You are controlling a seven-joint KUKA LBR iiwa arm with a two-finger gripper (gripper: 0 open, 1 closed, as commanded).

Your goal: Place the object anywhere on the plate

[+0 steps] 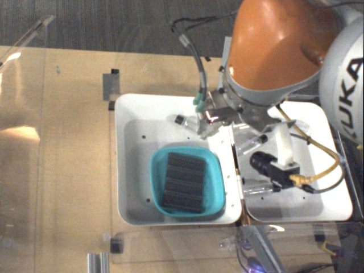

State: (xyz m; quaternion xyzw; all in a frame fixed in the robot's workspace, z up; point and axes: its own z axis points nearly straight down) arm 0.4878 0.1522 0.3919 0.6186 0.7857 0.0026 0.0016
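While "KUKA" [354,95] reads on the arm, dark ridged block [183,182] on teal plate [214,178], tool [211,118] grip unclear.

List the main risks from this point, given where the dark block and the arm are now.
1. The dark ribbed block already lies on the teal plate; any further descent there might knock it off.
2. The pincer sits close above the left bin's back right corner, so a move could clip the wall.
3. The yellow cable loops low over the right bin and may snag.
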